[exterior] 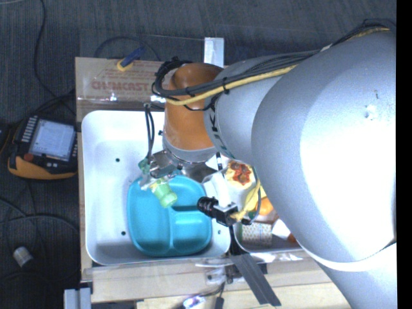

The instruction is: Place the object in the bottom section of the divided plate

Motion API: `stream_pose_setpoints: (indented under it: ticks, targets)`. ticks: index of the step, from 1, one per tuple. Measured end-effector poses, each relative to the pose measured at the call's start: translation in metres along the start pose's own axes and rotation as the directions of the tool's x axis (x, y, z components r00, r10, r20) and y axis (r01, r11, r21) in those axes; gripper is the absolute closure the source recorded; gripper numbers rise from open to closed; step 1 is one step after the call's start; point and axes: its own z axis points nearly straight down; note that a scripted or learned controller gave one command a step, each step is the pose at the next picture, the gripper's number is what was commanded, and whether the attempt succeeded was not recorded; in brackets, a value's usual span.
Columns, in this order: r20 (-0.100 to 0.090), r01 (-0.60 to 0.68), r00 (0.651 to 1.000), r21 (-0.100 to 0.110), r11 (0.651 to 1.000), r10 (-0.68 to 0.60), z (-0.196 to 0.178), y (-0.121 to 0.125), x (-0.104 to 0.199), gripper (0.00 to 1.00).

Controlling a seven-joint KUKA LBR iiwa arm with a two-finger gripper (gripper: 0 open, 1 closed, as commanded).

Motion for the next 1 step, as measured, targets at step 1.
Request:
stream_pose_setpoints:
  ticks: [1]
  targets:
    - [-0.001, 0.0, 1.0, 0.0, 1.0, 0.0, -0.0001, 0.0, 0.0001, 0.0]
